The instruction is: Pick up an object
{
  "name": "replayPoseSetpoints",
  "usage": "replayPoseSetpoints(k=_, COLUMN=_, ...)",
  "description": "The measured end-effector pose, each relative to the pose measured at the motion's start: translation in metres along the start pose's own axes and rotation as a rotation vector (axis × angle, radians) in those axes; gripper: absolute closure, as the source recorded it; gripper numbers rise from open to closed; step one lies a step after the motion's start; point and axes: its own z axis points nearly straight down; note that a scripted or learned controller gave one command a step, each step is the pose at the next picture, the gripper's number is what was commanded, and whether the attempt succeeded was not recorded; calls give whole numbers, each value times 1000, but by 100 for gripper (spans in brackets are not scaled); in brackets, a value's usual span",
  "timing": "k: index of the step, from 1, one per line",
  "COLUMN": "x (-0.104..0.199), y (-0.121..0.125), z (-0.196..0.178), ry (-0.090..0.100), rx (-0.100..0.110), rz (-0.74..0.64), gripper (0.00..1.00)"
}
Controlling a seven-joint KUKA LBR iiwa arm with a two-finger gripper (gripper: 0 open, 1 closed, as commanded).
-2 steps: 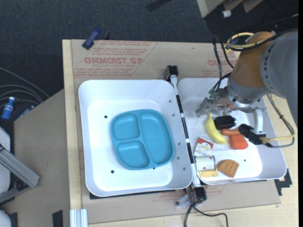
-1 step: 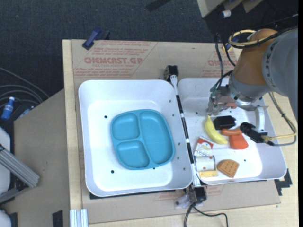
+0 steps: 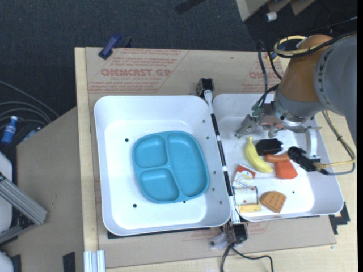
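Observation:
The right bin [image 3: 326, 200] holds several small things. A yellow banana [image 3: 256, 156] lies near its middle, with a black piece [image 3: 267, 147] and an orange-red toy [image 3: 284, 167] just right of it. A small printed carton [image 3: 244, 178], a second pack [image 3: 247, 198] and a brown waffle-like piece [image 3: 273, 201] lie toward the front. My gripper [image 3: 264, 124] is low in the back of this bin, just behind the banana. Nothing is visibly held in it.
The left bin [image 3: 108, 152] carries a blue divided plate [image 3: 169, 166]. The arm [image 3: 309, 78] with its orange band leans in over the right bin's back right corner, and cables trail along its side. A blue object [image 3: 109, 46] lies on the bench's far left.

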Motion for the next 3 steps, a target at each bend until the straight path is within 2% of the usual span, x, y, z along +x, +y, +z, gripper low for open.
replayPoseSetpoints(k=1, x=1, y=56, z=20, ry=0, rx=1, rz=-3, gripper=0)
replayPoseSetpoints(k=2, x=-2, y=-23, z=20, ry=0, rx=3, rz=-1, gripper=0)
replayPoseSetpoints(k=3, x=-1, y=-23, z=10, ry=0, rx=2, rz=-1, gripper=100)
